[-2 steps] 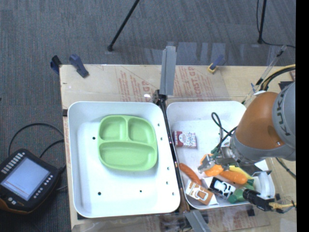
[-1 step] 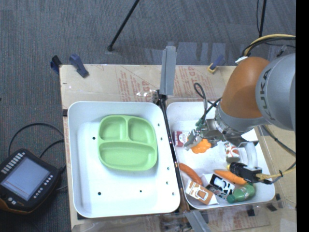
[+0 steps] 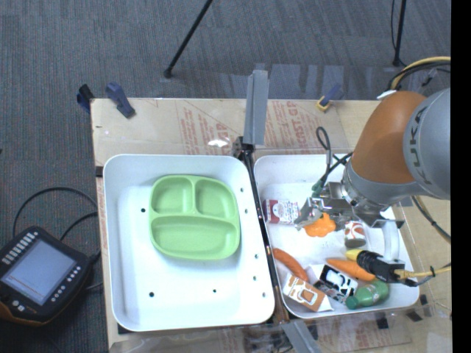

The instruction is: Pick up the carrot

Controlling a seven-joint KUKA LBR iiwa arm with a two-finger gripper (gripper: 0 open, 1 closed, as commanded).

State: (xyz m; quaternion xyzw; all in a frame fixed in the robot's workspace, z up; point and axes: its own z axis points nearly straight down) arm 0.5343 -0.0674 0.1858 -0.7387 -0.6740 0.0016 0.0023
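Well, the big brown table (image 3: 184,127) holds two shallow white plastic bins. The left white bin (image 3: 125,271) is far to the left of the hand and has a green plastic plate with three parts (image 3: 195,217) in it. The grey arm with the orange band (image 3: 394,149) reaches over the right white bin (image 3: 283,166).

The metal hand (image 3: 318,213) hangs low in that bin. I cannot tell if the hand is wide or narrow. A small round orange lump (image 3: 321,227) sits right under the hand, and I cannot tell if the hand grips it.

The long thin orange carrot (image 3: 352,269) lies flat on the bin floor, below the hand and a little to its right, well apart from it. I think the job is not done yet, because the carrot has not been lifted. The hand must go to the carrot, grab it and lift it.

The carrot's long way runs from upper left to lower right. Its thin tip seems to point up and left, toward the hand.

A second long orange-red stick (image 3: 289,263) lies below the hand and to its left. It leans the same way.
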